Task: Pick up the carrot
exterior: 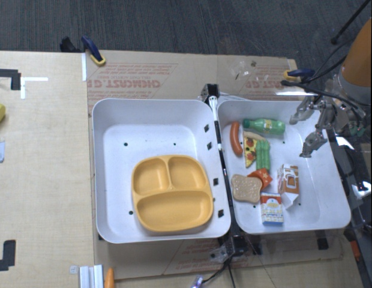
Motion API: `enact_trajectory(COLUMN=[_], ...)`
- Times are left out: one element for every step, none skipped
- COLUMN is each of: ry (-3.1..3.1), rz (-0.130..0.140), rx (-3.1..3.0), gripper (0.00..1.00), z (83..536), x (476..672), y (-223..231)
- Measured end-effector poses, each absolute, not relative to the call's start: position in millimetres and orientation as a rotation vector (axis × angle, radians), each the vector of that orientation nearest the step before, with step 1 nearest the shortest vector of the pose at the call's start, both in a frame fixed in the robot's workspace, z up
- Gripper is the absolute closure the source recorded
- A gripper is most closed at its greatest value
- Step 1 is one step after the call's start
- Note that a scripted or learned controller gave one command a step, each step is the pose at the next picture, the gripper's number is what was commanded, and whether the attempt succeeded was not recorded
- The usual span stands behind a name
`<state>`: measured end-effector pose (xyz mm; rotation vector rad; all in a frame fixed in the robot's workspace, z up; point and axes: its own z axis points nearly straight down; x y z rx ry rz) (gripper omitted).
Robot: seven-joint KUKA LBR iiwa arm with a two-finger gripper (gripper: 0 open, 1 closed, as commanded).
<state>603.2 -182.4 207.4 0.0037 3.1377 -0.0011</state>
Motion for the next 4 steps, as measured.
enact_trajectory(ry=[3.121,3.107,3.092,3.022], rz=[0.000,-0.001,0.001,-0.002], rx=[0.343,0.430,0.536,0.849], gripper=[0.00,0.00,0.00,0.00], z=[147.6,101.5,192.4,191.7], x=[614.2,619.4,554.2,591.4], y=[-115.4,-94.4,3.2,5.1])
